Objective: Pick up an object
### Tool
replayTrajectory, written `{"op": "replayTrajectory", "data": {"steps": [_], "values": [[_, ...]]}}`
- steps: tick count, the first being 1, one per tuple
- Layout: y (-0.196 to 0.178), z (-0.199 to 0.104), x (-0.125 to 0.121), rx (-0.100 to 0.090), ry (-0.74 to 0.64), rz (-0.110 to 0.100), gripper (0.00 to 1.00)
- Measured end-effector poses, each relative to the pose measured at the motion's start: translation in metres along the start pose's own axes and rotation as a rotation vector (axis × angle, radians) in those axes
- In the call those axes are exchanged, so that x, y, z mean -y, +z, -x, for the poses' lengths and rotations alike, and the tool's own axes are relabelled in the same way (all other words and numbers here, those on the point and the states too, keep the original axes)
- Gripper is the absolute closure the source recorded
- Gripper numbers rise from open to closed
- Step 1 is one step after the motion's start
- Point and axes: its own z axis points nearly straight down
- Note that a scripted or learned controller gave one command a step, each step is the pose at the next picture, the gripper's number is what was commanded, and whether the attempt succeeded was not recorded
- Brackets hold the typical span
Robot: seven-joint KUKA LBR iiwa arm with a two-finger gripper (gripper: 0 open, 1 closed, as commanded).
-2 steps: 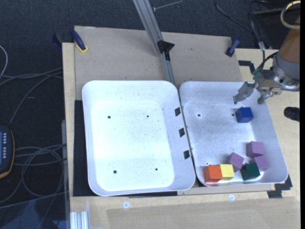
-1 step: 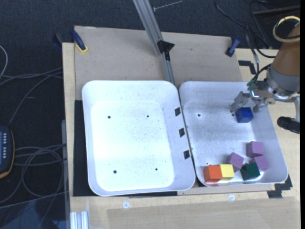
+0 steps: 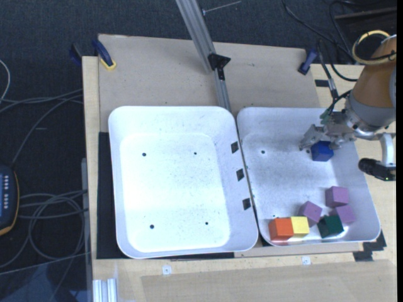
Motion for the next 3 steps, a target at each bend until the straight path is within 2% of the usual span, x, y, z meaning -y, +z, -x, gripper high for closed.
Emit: {"op": "replayTrajectory", "data": {"steps": [1, 2, 3], "values": [[-0.011, 0.001, -0.001, 0.002, -0.001, 0.004, 1.00], [-0.076, 0.001, -0.005, -0.002, -0.001, -0.003, 1.00], [-0.141, -0.003, -0.005, -0.002, -0.002, -0.002, 1.00]]}}
